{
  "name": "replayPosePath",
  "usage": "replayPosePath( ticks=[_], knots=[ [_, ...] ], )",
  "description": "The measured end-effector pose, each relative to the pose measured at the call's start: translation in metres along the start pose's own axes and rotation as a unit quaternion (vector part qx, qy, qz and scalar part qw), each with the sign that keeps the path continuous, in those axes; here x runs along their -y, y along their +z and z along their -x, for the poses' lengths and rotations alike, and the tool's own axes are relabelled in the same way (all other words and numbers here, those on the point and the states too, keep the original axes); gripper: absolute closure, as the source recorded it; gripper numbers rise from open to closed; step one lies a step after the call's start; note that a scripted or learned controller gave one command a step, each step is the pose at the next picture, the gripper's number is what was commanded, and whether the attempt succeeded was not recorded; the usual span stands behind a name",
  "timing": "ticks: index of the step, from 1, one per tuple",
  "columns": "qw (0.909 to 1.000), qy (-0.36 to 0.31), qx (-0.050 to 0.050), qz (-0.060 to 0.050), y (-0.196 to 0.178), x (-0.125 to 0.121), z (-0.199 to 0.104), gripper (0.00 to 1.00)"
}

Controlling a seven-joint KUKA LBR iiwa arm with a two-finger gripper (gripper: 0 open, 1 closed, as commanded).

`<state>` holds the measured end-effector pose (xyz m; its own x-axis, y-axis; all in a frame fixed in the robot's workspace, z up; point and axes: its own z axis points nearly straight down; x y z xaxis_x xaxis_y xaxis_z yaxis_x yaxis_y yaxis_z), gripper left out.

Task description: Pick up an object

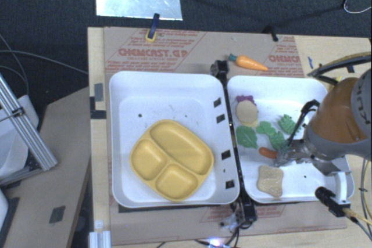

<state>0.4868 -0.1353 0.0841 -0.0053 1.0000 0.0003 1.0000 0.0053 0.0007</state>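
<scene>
Camera view, claw [283,158]: hanging low in the lower right of the frame, over the right bin [314,89]; cannot tell how set.
Camera view, target: lying just left of the claw, a small orange-red piece [267,153], between green leafy pieces [246,136] above and a tan bread slice [270,180] below.
Camera view, doing it well: judging by the crowding, descending straight onto one piece, closing across its narrow side, avoiding nudging the neighbours.
Camera view, materials: looking like moulded plastic play food, smooth and light; bread flat and speckled; a round beige piece [247,112] near the bin's upper left.
Camera view, elsewhere: sitting in the left bin [125,90], a glossy yellow divided plate [170,158]; lying on the counter [192,46] above the bins, an orange carrot [248,63].
</scene>
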Motion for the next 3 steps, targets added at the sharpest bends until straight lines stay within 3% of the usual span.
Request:
replayPosePath(
  ticks=[2, 3],
  knots=[
    [1.0000, 0.000, 0.000, 0.001, -0.011, -0.001, -0.010, 1.00],
    [1.0000, 0.000, 0.000, 0.000, 0.000, 0.000, -0.029, 1.00]
  ],
)
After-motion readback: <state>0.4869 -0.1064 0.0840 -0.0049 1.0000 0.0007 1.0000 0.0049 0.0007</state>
